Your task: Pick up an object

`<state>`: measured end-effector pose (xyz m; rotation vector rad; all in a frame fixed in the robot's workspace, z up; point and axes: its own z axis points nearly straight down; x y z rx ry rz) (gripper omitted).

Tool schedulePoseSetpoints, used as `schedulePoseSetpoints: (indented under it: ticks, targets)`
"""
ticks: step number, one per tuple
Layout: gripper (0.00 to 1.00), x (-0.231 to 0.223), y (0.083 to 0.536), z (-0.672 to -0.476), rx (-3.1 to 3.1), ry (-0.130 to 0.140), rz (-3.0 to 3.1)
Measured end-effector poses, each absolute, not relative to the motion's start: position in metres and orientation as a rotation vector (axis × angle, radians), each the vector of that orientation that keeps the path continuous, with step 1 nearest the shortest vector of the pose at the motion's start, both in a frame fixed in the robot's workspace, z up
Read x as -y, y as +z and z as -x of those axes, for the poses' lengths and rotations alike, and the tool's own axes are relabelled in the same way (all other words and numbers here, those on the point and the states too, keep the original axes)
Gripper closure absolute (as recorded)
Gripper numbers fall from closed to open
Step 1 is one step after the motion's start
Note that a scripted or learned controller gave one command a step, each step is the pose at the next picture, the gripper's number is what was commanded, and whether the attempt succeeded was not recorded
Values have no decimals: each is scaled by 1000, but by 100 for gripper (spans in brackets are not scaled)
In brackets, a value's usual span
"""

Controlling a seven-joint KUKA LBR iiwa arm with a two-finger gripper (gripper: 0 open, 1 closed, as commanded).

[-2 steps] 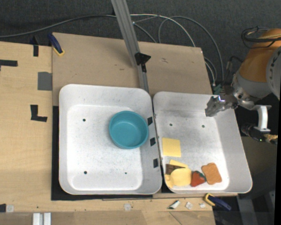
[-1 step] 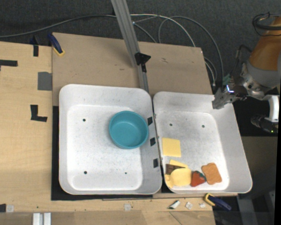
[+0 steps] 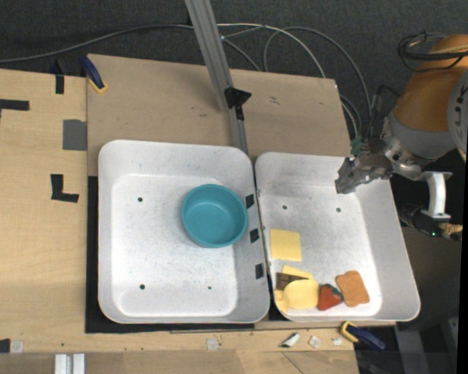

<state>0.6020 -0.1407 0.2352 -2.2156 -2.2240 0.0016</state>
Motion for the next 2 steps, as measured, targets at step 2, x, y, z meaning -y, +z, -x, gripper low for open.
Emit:
schedulePoseSetpoints:
  ticks: [2]
  targets:
    - [100, 45, 246, -571, 2227, 0, 2212]
